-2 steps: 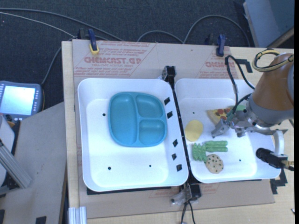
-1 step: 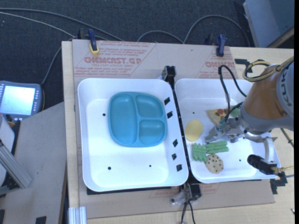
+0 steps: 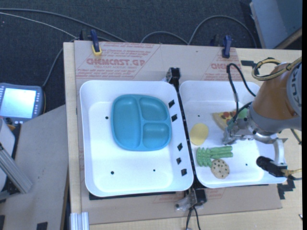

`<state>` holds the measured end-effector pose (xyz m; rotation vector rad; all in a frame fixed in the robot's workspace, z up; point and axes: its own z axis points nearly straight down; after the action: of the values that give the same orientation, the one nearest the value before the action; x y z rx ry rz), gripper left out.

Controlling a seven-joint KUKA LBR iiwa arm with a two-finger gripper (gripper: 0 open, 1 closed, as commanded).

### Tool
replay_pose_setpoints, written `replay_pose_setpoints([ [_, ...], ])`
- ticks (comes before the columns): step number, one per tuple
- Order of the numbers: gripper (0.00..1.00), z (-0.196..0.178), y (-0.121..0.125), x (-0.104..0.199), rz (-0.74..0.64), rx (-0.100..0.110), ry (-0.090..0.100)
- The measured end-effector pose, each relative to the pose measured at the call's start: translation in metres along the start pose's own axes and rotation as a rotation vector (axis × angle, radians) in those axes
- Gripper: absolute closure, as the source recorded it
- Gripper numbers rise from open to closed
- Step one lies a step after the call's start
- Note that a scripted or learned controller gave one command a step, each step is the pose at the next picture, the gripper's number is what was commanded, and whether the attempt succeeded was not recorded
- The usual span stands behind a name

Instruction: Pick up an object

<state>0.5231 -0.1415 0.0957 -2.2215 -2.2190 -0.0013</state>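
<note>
With the gripper [image 3: 232,137] being lowered, by the look of it, into the right bin [image 3: 249,174] just above the green toy [image 3: 214,155], whether anything is being gripped cannot be told, and a short descent onto it is being called for.

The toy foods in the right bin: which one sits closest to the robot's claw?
The pizza-like slice, at the far side of the right bin, lies right beside the gripper. The green piece, yellow piece and cookie lie farther off.
</note>
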Motion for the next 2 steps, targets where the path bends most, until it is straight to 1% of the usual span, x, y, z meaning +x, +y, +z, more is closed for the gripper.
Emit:
replay_pose_setpoints([
  [1, 1.0, -0.05, 0.008, -0.006, -0.002, -0.004, -0.003],
  [2, 1.0, -0.113, 0.007, -0.011, -0.002, -0.007, -0.004],
])
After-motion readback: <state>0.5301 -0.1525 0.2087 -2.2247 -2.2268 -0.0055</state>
